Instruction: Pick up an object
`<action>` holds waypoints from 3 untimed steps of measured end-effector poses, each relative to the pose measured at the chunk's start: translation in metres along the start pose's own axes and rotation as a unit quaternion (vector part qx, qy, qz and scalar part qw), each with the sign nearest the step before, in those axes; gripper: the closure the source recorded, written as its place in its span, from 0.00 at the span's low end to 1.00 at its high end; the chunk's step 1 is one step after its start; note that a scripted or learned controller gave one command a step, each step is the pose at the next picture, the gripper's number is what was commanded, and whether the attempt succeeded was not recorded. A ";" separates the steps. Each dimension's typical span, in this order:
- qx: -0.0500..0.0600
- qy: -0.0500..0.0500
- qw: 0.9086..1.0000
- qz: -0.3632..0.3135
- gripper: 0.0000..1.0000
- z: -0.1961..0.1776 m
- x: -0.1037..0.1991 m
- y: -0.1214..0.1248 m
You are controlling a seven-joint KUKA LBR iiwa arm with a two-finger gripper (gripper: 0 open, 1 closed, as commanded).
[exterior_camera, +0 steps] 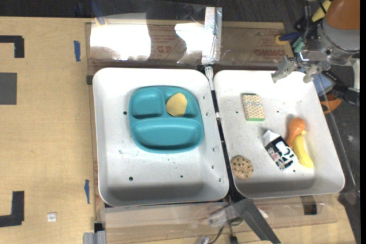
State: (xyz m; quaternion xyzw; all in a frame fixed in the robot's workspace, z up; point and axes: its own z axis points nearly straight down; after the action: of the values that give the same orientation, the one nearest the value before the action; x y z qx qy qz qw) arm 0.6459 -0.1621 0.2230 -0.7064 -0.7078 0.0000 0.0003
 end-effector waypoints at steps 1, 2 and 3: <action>0.000 0.000 1.000 -0.026 0.00 0.003 0.009 -0.015; -0.004 -0.001 0.992 -0.124 0.00 0.118 0.068 -0.012; -0.004 -0.001 0.992 -0.124 1.00 0.108 0.067 -0.012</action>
State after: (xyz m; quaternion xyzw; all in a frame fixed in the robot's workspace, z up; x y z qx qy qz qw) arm 0.6342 -0.0948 0.1146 -0.6134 -0.7897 -0.0021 -0.0033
